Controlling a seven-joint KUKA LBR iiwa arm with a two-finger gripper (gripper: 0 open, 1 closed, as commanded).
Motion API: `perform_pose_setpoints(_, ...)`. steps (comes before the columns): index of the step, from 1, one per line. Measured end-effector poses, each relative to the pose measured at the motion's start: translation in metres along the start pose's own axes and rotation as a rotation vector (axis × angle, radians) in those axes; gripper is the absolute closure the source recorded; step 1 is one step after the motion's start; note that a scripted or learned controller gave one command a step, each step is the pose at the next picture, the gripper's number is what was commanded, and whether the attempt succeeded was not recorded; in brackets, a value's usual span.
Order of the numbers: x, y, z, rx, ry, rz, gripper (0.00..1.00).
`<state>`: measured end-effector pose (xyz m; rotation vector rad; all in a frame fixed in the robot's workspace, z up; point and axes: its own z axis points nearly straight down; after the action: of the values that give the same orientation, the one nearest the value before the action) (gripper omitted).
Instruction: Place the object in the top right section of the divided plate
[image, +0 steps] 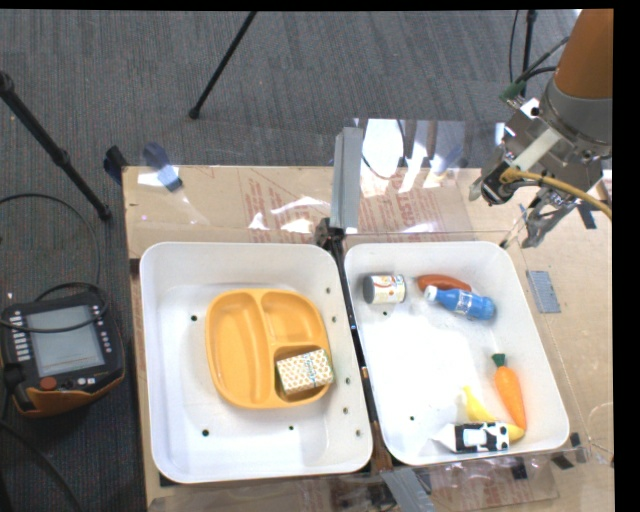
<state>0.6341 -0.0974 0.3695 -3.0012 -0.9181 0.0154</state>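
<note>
The box (303, 371) lies in the plate's (228, 345) lower right section, one section short of the top right one (293, 318), so I judge it to be the object that needs moving. The gripper (540, 215) hangs well to the right of the plate and beyond its far edge, holding nothing, and I cannot tell whether it is apart or together. To do the step well, it should cross to the plate, drop straight over the box, grip its narrower sides, then lift clear of the dividing ridge before setting the box down beyond it.
</note>
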Motion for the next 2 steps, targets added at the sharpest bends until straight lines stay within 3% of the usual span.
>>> perform_pose_setpoints(1, -0.0104, 0.0227, -0.0044, 0.0, 0.001, 0.328, 0.0)
perform_pose_setpoints(2, -0.0103, 0.0226, -0.0044, 0.0, 0.001, 0.328, 0.0)
